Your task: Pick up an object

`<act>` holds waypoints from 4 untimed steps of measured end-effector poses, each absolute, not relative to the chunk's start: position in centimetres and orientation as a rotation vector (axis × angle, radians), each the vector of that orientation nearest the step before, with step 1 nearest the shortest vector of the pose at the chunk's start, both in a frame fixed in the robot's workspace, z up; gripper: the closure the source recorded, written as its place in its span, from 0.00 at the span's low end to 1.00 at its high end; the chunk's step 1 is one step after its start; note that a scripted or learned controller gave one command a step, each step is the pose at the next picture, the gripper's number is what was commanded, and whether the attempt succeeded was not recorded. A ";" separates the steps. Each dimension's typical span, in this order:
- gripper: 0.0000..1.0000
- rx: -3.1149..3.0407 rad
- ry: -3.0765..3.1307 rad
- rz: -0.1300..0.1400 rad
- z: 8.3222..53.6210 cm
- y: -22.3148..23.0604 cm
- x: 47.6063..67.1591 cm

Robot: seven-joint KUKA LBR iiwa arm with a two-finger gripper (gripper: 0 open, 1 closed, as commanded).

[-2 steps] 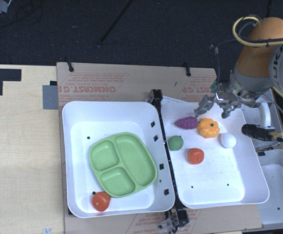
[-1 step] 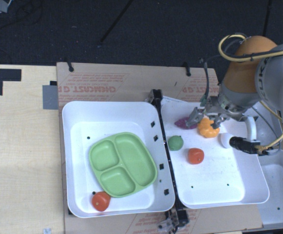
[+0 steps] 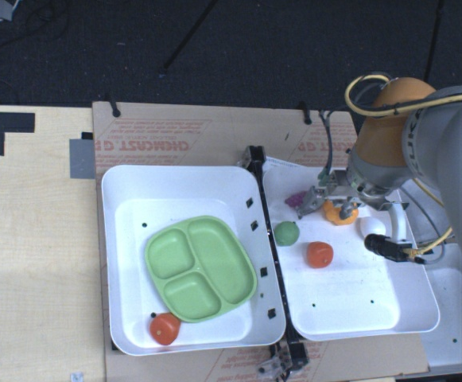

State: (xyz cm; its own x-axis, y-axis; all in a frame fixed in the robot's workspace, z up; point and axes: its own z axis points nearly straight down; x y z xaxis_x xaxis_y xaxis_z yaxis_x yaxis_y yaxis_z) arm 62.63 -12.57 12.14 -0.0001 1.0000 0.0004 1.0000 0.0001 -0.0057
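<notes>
we see the surface (image 3: 40, 245), pale wood, carrying two shallow white bins side by side: the left bin (image 3: 127, 189) and the right bin (image 3: 358, 313). the grey arm (image 3: 433, 146) with its orange band reaches in from the right over the far part of the right bin. in the left bin lies one green divided plate (image 3: 200, 267), three compartments, its long axis running on a slant from upper left to lower right. the gripper (image 3: 326, 200) hangs low over the far end of the right bin; whether it is clenched or released we cannot tell. just beside the gripper, on its right, sits one small orange object (image 3: 342, 214), partly hidden, so we cannot read which way it points. a purple piece (image 3: 295, 200) lies just left of the gripper. nearer us in the right bin rest one green ball (image 3: 286, 232) and one red round object (image 3: 320, 254), near each other but apart from the gripper. a second red round object (image 3: 165, 328) sits in the left bin's near corner, just beside the plate.
</notes>
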 end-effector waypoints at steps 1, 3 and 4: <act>1.00 -2.221 -2.216 0.004 13.4 -12.6 62.7; 1.00 -2.221 -2.221 0.000 20.5 -12.9 62.9; 1.00 -2.214 -2.223 0.001 21.7 -7.4 61.6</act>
State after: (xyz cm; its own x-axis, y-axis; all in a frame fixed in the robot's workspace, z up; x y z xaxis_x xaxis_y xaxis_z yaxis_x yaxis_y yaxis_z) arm 61.57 -7.41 21.71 -0.0041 1.0000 0.0028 1.0000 0.0041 -0.0034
